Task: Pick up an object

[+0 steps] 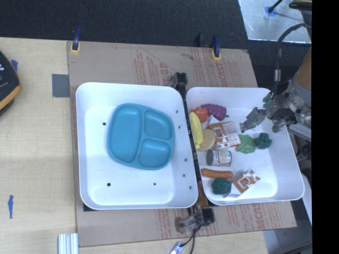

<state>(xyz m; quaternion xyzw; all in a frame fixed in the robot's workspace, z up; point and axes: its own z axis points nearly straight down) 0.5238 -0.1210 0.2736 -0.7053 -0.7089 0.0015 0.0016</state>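
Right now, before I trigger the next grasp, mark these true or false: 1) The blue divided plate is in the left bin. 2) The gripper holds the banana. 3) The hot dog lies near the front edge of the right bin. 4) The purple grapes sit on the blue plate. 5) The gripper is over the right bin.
1) True: the blue divided plate lies in the left bin.
2) False: the banana lies at the right bin's left side, apart from the gripper.
3) True: the hot dog is there.
4) False: the purple grapes are in the right bin.
5) True.
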